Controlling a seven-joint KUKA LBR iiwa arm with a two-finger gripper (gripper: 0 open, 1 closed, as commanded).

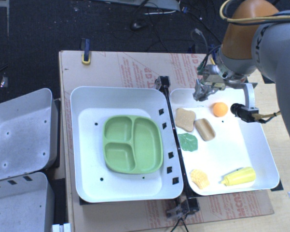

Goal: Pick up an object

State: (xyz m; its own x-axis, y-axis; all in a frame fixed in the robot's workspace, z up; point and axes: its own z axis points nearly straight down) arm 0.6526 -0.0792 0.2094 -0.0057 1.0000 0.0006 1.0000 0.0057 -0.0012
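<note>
My gripper (201, 94) hangs over the far left part of the right bin (260, 144), above and behind the food pieces. Just below it lie a tan bread slice (185, 119) and a brown bread roll (205, 129). An orange ball (220, 109) sits to the gripper's right. A green leaf piece (188, 142) lies nearer the front, with a yellow corn piece (199, 178) and a yellow banana-like piece (239, 176) at the front edge. Nothing shows between the fingers.
The left bin (87, 129) holds a green divided plate (133, 144). A black divider (172, 139) runs between the bins. A white lid (19, 129) lies off the bench at left. A blue-yellow clamp (86, 52) sits at the bench's far edge.
</note>
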